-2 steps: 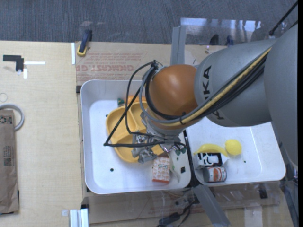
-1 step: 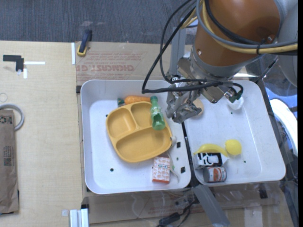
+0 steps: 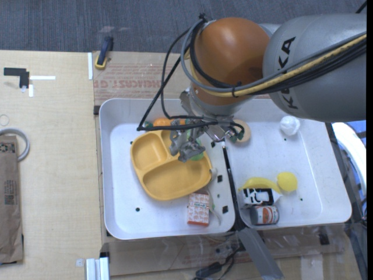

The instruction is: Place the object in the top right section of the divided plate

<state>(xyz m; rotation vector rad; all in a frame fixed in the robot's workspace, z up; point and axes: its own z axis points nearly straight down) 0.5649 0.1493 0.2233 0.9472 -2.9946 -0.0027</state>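
The yellow divided plate [image 3: 166,171] lies tilted in the left bin [image 3: 119,174]. My gripper [image 3: 186,149] hangs low over the plate's upper right section, under the orange wrist band. A small green bit [image 3: 198,154] shows right beside the gripper tip, over that section; I cannot make out what it is or whether it is held. An orange and green object [image 3: 164,122], like a toy carrot, lies just beyond the plate's far edge.
A small orange carton [image 3: 199,209] lies at the left bin's front edge. The right bin [image 3: 315,156] holds a yellow lemon [image 3: 287,182], a yellow banana-like piece [image 3: 258,184], a can [image 3: 267,215], a white object [image 3: 289,124] and a tan disc [image 3: 245,133].
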